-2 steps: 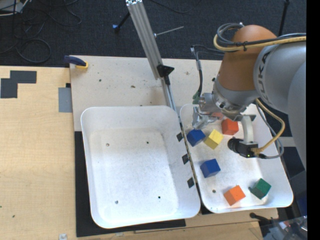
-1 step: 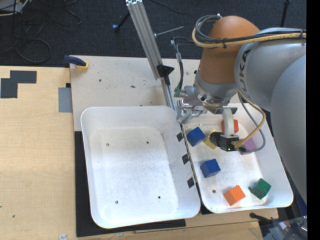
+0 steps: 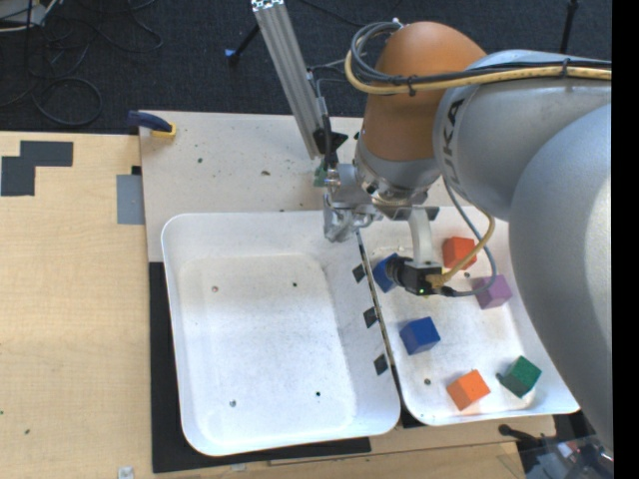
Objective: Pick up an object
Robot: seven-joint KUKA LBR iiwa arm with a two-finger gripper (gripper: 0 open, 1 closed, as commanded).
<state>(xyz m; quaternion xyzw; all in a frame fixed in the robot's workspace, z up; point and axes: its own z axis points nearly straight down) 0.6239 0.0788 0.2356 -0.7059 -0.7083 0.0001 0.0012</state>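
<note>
My gripper (image 3: 340, 224) hangs low over the far end of the ridge between the two bins, at the left bin's (image 3: 190, 267) back right corner. Nothing is visible in its grasp. In the right bin (image 3: 496, 413) lie several cubes. A blue cube (image 3: 419, 334) sits near the middle, with an orange cube (image 3: 467, 389) and a green cube (image 3: 520, 376) at the front. Further back are a purple cube (image 3: 492, 291) and an orange block (image 3: 458, 252). Another blue piece (image 3: 383, 271) is partly hidden by a black part of the arm.
A slanted aluminium bar (image 3: 291, 73) rises behind the gripper. The arm's bulky grey body (image 3: 539, 188) covers the right bin's far right side. A blue clamp (image 3: 150, 122) lies at the bench's back left corner. Black clips (image 3: 371, 316) line the bin divider.
</note>
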